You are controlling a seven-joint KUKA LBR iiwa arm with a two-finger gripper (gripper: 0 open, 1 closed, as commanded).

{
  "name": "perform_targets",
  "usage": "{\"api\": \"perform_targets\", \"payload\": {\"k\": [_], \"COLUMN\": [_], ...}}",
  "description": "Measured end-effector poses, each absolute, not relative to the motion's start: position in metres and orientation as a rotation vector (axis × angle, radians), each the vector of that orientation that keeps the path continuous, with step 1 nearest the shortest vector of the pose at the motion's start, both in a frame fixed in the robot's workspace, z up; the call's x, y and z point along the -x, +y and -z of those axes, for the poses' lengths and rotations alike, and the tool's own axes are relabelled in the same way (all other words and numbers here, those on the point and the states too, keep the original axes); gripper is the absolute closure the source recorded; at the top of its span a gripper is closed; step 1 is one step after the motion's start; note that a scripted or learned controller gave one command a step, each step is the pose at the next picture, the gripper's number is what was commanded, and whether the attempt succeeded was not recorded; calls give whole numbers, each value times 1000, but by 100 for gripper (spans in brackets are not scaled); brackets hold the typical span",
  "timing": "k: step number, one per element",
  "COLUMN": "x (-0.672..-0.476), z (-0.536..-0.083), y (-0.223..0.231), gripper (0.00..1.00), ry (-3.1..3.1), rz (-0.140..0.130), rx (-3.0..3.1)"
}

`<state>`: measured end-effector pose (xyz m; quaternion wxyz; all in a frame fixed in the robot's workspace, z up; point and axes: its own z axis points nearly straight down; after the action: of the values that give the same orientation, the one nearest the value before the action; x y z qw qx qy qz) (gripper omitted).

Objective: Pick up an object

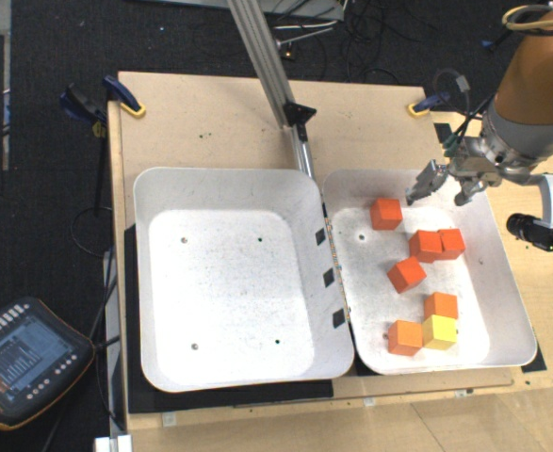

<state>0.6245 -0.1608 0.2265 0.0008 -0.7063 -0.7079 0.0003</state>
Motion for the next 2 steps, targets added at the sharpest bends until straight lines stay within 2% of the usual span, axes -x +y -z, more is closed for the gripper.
{"api": "perform_targets", "payload": {"k": [1,2], "x": [-624,-627], "z": [-226,-163], "y": [-161,-162], "gripper": [0,0], "ry": [-2224,-2219], "rz": [-2,-6], "rx": [2217,2218]}}
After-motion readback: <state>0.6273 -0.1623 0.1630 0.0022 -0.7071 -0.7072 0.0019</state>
